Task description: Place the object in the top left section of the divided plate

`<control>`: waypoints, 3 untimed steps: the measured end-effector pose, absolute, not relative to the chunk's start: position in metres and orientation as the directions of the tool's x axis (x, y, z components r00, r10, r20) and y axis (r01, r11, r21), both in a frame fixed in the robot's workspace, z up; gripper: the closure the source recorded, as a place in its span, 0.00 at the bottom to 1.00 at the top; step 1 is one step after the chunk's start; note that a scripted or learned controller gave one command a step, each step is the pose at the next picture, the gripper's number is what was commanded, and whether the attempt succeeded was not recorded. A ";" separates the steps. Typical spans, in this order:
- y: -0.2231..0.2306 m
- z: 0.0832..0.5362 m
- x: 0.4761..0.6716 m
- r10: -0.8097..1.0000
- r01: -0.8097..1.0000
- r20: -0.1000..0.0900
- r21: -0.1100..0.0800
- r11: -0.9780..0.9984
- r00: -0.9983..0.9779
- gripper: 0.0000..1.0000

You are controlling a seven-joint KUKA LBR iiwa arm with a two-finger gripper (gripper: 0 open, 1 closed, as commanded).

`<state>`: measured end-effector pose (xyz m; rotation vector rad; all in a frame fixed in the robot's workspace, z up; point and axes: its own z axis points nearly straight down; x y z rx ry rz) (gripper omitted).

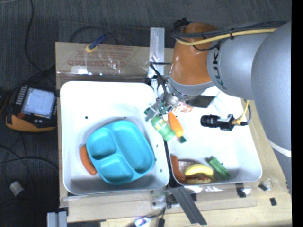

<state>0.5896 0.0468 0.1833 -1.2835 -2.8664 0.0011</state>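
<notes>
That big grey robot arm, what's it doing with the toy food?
The arm's gripper sits over the edge between the two white bins, right above a toy carrot and a green piece. Whether it has hold of either is unclear. The blue divided plate waits in the left bin, and a sausage lies beside it. More toy food, including a banana, sits in the right bin.

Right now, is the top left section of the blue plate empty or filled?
Empty. The blue plate shows only bare blue in that section; the orange carrot is near the gripper.
</notes>
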 end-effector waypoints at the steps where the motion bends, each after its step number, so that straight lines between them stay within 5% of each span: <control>1: 0.028 0.183 0.663 0.752 0.752 0.000 0.000 0.659 -0.659 1.00; 2: 0.098 0.257 0.666 0.563 0.563 -0.003 0.000 0.827 -0.827 1.00; 3: 0.069 0.283 0.629 0.202 0.202 -0.002 0.000 0.979 -0.979 1.00</control>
